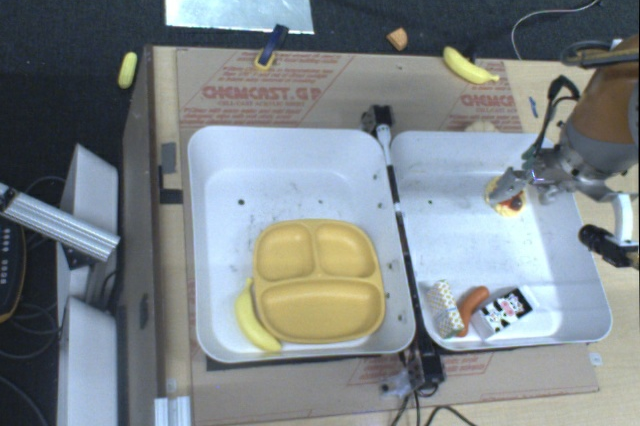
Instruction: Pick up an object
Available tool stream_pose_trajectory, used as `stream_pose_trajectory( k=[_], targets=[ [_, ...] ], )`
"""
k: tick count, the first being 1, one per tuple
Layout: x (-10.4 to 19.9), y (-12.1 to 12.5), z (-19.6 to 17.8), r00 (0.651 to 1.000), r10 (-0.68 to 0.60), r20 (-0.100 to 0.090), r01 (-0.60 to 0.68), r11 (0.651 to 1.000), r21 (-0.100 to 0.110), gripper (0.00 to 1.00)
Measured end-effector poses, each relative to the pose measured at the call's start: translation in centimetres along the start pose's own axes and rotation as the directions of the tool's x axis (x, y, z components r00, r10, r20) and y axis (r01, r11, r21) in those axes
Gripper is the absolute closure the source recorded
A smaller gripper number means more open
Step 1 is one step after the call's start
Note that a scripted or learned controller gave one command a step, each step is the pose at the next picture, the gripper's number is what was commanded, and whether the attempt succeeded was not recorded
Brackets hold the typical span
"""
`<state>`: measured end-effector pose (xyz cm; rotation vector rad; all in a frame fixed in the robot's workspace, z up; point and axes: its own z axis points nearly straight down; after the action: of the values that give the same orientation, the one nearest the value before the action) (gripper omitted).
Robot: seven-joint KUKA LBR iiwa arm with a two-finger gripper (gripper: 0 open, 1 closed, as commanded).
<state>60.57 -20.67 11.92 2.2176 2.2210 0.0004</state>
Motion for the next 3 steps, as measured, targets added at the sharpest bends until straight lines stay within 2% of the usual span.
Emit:
stream_pose_trajectory(
  k=[2,3],
  targets=[
    [0.0,1.0,0.8,1.000,-0.002,-0.001,0.002,1.000,-0.001,0.00],
    [0.0,1.8,-0.8,1.000,-0.002,-0.001,0.002,1.000,-0.001,0.00]
  ],
)
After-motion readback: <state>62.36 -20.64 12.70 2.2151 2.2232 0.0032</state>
